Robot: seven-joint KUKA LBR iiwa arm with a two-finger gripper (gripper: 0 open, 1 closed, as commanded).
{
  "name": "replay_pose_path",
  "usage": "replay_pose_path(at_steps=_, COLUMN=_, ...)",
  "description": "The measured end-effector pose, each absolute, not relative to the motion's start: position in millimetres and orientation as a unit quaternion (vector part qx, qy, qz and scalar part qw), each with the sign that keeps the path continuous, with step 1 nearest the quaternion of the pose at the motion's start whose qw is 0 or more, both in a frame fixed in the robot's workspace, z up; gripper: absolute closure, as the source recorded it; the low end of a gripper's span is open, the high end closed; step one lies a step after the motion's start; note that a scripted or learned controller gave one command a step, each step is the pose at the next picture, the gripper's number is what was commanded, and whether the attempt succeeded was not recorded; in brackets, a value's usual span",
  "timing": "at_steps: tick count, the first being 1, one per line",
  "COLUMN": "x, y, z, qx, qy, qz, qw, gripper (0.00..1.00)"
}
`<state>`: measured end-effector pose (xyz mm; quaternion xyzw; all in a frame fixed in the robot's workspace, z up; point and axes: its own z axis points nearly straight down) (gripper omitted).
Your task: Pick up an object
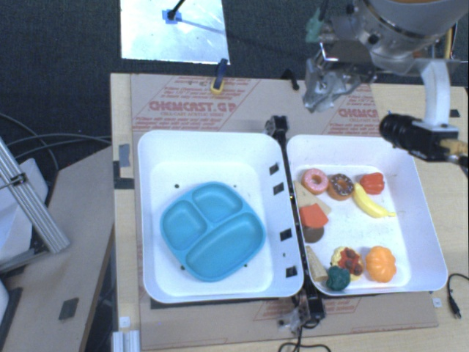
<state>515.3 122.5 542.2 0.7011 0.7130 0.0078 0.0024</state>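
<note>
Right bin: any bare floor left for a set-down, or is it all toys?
Right bin: bare floor along the right wall, beside the banana and orange toy, and a strip at the far wall behind the pink donut. Its left side is crowded. Left bin: free around the blue tray.

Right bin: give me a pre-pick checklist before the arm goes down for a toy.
1. Toys in the right bin: ok; banana, pink donut and orange pumpkin lie there.
2. Banana free to grasp: not ok; it touches the red pepper.
3. Hand above the right bin: not ok; it hangs beyond the far rim.
4. Hand carrying nothing: cannot tell.
5. Blue tray out of the way: ok; it lies in the left bin.
</note>
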Motion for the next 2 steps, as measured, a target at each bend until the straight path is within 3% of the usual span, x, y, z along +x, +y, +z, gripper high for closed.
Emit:
replay_pose_path(at_steps=1, x=483.6, y=242, z=535, qx=0.701, qy=0.713, qz=0.0018, qw=-0.002, gripper=1.0)
replay_pose_path(at_steps=2, x=485.5, y=149, z=393, qx=0.709, qy=0.705, qz=-0.0066, qw=-0.003, gripper=1.0)
